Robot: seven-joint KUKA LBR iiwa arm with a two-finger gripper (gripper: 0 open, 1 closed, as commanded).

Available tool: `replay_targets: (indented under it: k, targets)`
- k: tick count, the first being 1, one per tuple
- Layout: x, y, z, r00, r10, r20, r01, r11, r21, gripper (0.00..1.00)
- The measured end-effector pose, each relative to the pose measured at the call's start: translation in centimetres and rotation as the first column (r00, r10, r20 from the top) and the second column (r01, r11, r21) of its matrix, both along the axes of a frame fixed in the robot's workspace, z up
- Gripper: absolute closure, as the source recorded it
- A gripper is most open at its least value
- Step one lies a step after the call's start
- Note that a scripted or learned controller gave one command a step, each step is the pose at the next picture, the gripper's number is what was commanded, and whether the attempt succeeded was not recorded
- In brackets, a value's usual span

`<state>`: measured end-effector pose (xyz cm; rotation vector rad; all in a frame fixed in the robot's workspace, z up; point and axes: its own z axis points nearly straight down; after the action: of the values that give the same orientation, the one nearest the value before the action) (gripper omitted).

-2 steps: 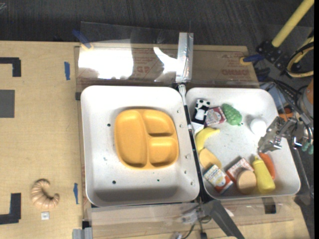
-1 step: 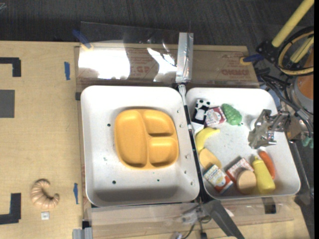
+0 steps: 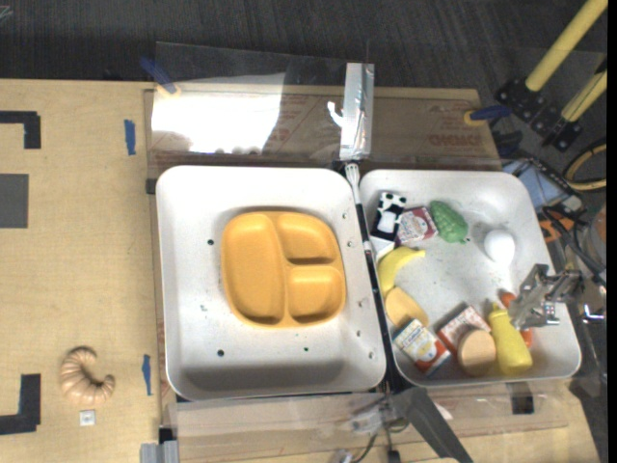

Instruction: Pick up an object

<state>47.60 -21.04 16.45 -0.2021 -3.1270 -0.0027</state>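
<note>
The right bin (image 3: 549, 193) holds several toy foods. Among them are a yellow banana (image 3: 393, 263), a green lump (image 3: 447, 222), a white egg (image 3: 499, 246), a red-and-white packet (image 3: 416, 226) and a black-and-white piece (image 3: 388, 212). Along its front lie a yellow bottle (image 3: 509, 340), a tan round bun (image 3: 476, 352) and a small carton (image 3: 416, 340). My gripper (image 3: 527, 300) is low over the bin's right side, just above the top of the yellow bottle and touching or nearly touching it. I see nothing held in it.
The left bin (image 3: 183, 355) holds a yellow divided plate (image 3: 282, 265). A tan croissant-like toy (image 3: 85, 374) lies on the wooden bench at the front left. A clear plastic sheet (image 3: 231, 114) and a metal bracket (image 3: 357, 114) stand behind the bins. Cables and yellow struts crowd the right.
</note>
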Motion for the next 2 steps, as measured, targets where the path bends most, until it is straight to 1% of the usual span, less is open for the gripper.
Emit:
replay_targets:
  k: [1,2]
  targets:
    - [0.4,0.2,0.5,1.0,0.006,0.012,-0.006,1.0,-0.003,0.0]
    - [9.7,-0.2,1.9,0.96,-0.279,0.017,0.279,0.96,-0.001,0.0]
